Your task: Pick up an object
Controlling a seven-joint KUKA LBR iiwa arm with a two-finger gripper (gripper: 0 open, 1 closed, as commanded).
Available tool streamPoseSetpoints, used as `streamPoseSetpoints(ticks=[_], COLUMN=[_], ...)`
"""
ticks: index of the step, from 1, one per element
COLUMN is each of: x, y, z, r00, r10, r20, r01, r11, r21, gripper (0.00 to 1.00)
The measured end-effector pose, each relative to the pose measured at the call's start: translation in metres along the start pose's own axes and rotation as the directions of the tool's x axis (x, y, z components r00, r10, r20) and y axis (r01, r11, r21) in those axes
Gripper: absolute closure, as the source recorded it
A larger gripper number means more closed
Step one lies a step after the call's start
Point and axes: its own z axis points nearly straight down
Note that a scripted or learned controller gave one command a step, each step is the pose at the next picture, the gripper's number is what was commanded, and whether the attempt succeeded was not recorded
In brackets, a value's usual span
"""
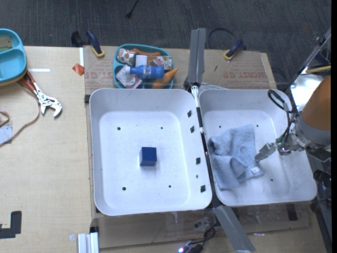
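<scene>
A blue cube [148, 156] sits near the middle of the left bin [105, 194]. A crumpled grey cloth [231, 154] lies in the left half of the right bin [284, 191]. My gripper [265, 152] reaches in from the right, low over the right bin, and its tip is at the cloth's right edge. From this angle I cannot tell whether it touches the cloth or has any of it. The arm's orange band [322, 109] and grey wrist [305, 138] rise at the right edge of that bin.
A teal bowl [143, 67] of small packaged items stands behind the left bin. A wrench [45, 101] and a teal tray [10, 54] lie on the bench at far left. Clamps [95, 44] and a grey divider post [196, 57] stand at the back.
</scene>
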Motion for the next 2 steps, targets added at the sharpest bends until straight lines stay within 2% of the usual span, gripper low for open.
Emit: streamPoseSetpoints(ticks=[1, 2], x=[0.049, 0.093], y=[-0.014, 0.006], z=[0.010, 0.009], r00=[0.998, 0.989], r10=[-0.068, 0.150], r20=[-0.001, 0.001], r01=[0.068, -0.150], r11=[0.998, 0.989], r21=[0.000, -0.002], gripper=[0.00, 0.00])
